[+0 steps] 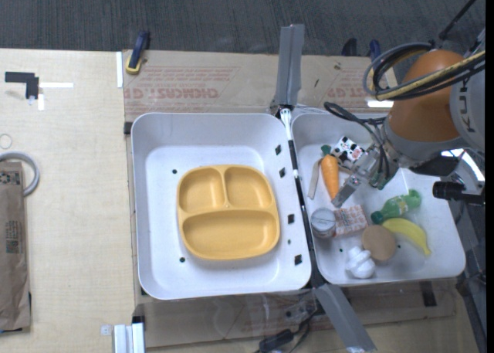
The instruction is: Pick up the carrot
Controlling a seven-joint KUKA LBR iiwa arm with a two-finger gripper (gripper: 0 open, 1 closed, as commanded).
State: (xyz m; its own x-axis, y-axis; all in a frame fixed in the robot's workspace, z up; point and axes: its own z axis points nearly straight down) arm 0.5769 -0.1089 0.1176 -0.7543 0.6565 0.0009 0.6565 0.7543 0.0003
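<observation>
The carrot (330, 176), orange with a green top, lies in the right bin (444, 266) near its left wall, pointing toward the front. My gripper (349, 188) hangs just to the right of the carrot's lower end, its metal fingers slanting down and left from the orange-banded wrist. Nothing is visibly held between them.
The right bin also holds a black-and-white toy (348, 148), a small tin (323, 223), a pink packet (350, 220), a brown round piece (379, 242), a white piece (360, 263), a green bottle (397, 206) and a banana (410, 234). A yellow divided plate (228, 212) sits in the left bin (154, 212).
</observation>
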